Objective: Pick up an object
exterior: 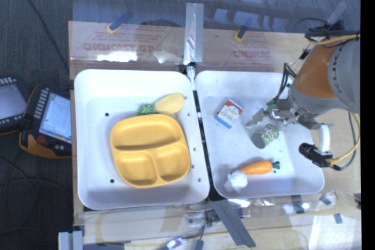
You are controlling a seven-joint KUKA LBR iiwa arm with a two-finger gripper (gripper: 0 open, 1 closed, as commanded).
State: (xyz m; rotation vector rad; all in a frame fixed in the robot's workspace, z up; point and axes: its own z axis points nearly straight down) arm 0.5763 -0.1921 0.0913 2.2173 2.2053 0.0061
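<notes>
Looking at the right side of the frame, you are seeing the gripper (265,120) reaching down just above a small green can (266,136) in the right bin (304,184); I cannot tell how it is set.

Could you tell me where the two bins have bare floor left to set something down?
Right bin: bare along the back wall behind the small carton, and between the carton and the toy carrot. It is crowded around the gripper and the can. Left bin: the yellow divided tray leaves free strips at the left wall and back-left corner.
</notes>
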